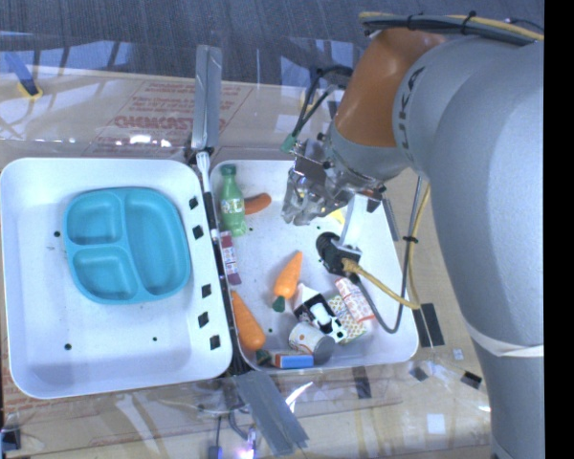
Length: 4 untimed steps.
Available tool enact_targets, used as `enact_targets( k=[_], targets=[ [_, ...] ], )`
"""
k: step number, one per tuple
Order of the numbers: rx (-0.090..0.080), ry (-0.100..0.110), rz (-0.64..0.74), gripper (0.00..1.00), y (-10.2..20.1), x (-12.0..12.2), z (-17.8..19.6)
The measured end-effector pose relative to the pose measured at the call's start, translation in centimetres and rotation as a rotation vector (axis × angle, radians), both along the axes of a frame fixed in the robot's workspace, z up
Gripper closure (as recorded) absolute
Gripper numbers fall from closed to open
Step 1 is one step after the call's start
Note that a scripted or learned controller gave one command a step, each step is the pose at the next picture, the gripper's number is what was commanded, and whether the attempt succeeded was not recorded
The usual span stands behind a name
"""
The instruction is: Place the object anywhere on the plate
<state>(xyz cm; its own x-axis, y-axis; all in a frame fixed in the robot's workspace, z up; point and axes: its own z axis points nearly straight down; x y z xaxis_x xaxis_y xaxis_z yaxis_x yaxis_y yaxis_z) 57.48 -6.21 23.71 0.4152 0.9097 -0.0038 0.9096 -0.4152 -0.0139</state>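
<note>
The two-finger gripper (304, 204) hangs over the right white bin (387, 342); fingers' state I can't tell; it should drop squarely onto one orange plastic carrot (288, 273), then cross to the blue divided plate (126, 244)

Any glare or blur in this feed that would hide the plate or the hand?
Camera view: the blue plate is evenly lit and sharp in the left bin; the hand looks soft and cluttered; glare streaks the clear panel behind the bins.
</note>
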Motion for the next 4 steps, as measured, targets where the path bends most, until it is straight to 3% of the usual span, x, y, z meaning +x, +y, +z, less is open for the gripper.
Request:
enact_targets(
  k=[1,2,3,4],
  targets=[
    [0.000,0.000,0.000,0.00,0.0,0.0,0.0],
    [0.001,0.008,0.009,1.00,0.1,-0.1,0.8],
    [0.001,0.009,0.010,0.00,0.1,-0.1,0.7],
    [0.001,0.017,0.018,1.00,0.1,-0.1,1.5]
  ],
)
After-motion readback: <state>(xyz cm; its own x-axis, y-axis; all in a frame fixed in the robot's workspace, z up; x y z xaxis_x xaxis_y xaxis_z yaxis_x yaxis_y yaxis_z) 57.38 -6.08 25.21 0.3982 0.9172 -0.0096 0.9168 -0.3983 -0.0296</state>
